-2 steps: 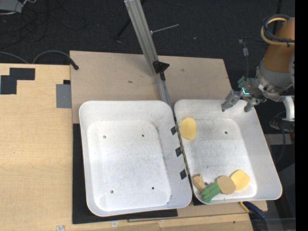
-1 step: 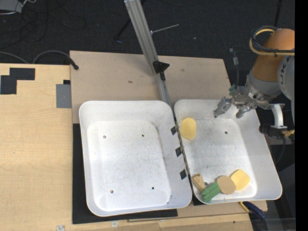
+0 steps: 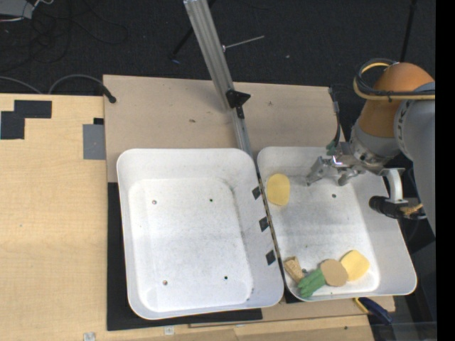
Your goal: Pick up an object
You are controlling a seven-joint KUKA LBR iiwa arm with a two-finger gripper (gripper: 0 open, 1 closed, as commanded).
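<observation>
At nine o'clock of the gripper, whose claw looks spread with nothing in it, the yellow object lies by the right bin's left wall, seemingly light, smooth and rounded, best pinched across its middle.

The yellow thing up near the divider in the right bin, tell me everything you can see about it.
The yellow object is a small rounded lump, pale yellow with a smooth, matte look, maybe foam or plastic. It lies alone in the right bin, at its upper left, close against the wall it shares with the left bin, next to a black clip on that edge. Whether it touches the wall is unclear. The tool sits to its right, apart from it. Nothing rests on it.
</observation>
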